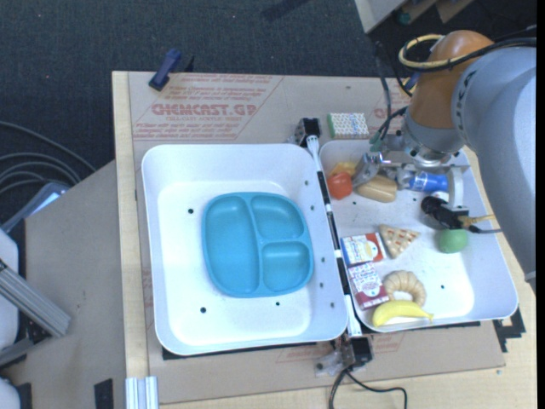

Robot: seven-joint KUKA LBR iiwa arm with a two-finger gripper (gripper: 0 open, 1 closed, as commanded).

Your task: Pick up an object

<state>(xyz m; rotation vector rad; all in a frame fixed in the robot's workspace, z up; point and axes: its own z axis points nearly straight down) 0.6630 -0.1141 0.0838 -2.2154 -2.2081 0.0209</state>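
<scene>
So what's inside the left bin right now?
The left bin holds one blue divided plate, lying flat with nothing in its three compartments. Whatever is under the plate is covered.

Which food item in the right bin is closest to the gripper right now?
The tan bread roll, lying right under the gripper at the bin's far end. The orange-red piece sits just to its left; the pizza slice, croissant and banana lie farther off.
</scene>
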